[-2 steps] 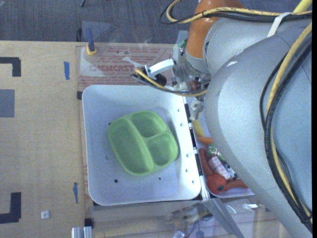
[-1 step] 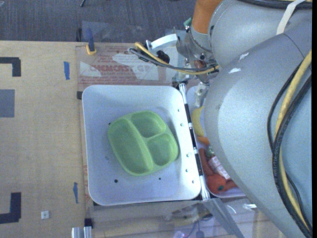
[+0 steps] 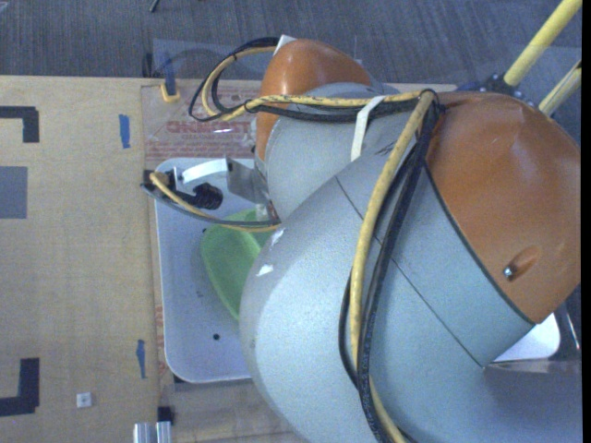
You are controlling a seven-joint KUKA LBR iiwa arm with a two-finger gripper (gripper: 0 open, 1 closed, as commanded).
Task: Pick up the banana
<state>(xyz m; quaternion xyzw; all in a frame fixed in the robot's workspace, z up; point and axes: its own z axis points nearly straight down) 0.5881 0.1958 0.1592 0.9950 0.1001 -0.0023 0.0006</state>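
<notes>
Your pincer (image 3: 205, 187) hangs over the white bin (image 3: 185, 340), open or closed you cannot tell; the arm (image 3: 388, 275) behind it hides the banana, so its bearing and long axis are unknown.

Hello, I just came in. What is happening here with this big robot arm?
The grey and orange arm is reaching in from the right over a white bin and covers most of it. Its task is to pick up a banana, but I cannot make out a banana from here. A light green object lies in the bin, partly under the arm. The gripper end sits near the bin's upper corner, with yellow and black cables around it.
</notes>
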